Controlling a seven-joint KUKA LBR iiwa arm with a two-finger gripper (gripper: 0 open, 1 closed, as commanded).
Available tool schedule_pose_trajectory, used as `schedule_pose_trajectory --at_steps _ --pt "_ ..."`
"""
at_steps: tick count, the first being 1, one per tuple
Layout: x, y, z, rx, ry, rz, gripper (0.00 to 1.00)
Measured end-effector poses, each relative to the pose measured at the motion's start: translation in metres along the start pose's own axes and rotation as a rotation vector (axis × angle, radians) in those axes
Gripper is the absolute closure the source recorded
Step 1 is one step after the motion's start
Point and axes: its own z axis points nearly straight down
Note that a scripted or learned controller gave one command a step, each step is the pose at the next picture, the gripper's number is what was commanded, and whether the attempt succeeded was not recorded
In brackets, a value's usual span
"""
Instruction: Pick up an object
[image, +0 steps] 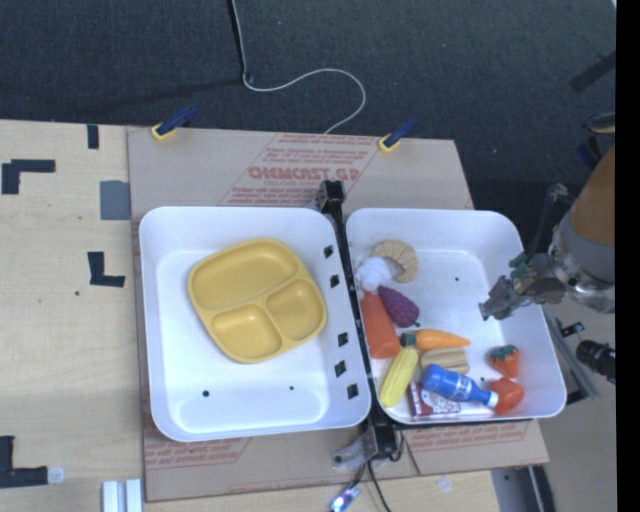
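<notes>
Left of the jaws (497, 303) lies a toy carrot (441, 340)

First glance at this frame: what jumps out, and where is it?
The big yellow three-compartment plastic plate dominates the left white bin. In the right white bin, small toy foods crowd the left and front: an orange carrot, a purple grape bunch, a yellow corn cob and a blue-and-white bottle. The arm's dark gripper hangs over that bin's right side.
</notes>
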Motion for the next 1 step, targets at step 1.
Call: schedule_pose_trajectory --at_steps 1 --pt "0.0585 -0.0172 -0.1129 -0.012 -0.001 -0.006 1.0"
